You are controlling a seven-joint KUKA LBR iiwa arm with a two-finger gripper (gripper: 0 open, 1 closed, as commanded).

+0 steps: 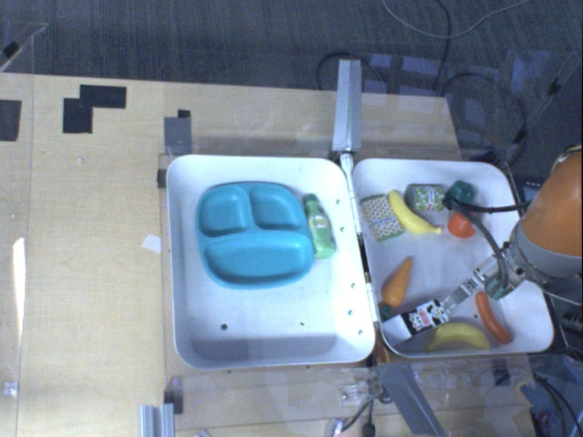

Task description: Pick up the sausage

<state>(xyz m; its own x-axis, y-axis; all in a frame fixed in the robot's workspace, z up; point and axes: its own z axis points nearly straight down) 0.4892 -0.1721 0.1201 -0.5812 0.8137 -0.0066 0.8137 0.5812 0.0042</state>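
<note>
The sausage [493, 319] is a short reddish-orange link lying at a slant near the front right corner of the right bin [533, 340]. It touches the right end of a yellow banana [460, 337]. The grey arm with its orange band reaches in from the right above the sausage. Its black-and-white gripper [417, 320] sits low in the bin, to the left of the sausage, just below the carrot [397, 283]. Nothing of the sausage lies at the gripper's tip.
The right bin also holds a second banana [412, 213], a green checked sponge [381, 218], a green can [424, 196], a teal object [462, 191] and a red tomato [461, 226]. The left bin [273, 335] holds a blue divided plate [253, 233] and a green bottle [319, 227].
</note>
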